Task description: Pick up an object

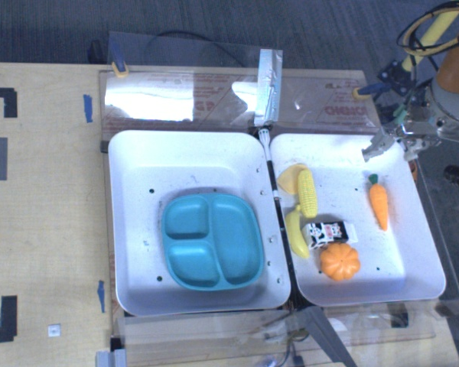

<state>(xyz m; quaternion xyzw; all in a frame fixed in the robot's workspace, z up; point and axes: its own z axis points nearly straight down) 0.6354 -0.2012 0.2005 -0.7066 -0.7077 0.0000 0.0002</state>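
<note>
Two white bins sit side by side on the bench. At the right bin's [424,270] far right corner the gripper [386,145] hangs, its arm cut off by the frame; whether its jaws grip anything I cannot tell. Below it lies a toy carrot [378,203] with bare floor around. Corn [307,192], a banana [296,234], a small black-and-white carton [327,232] and a small orange pumpkin [340,261] crowd the left wall. A blue divided plate [212,240] fills the left bin [130,167].
</note>
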